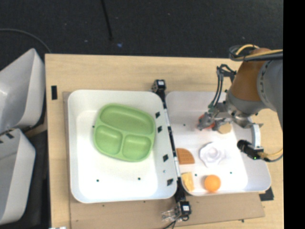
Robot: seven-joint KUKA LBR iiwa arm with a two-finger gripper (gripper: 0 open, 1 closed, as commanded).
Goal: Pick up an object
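While the arm [255,87] is reached in from the right, its gripper [212,121] is held low over the upper part of the right bin [188,104]. Whether it is open, closed or gripping anything cannot be told, since that end is seen only as a dark, blurred cluster. A small tan object [224,127] is seen just beside it, touching or nearly so. Lower in the same bin, a clear white piece [211,153] is lain near the middle, a brown wedge [185,156] is placed against the left wall, and a yellow block [188,181] and an orange ball [212,183] are found near the front edge, close together. A green divided plate [125,132] is set in the left bin [78,175], well apart from the gripper.
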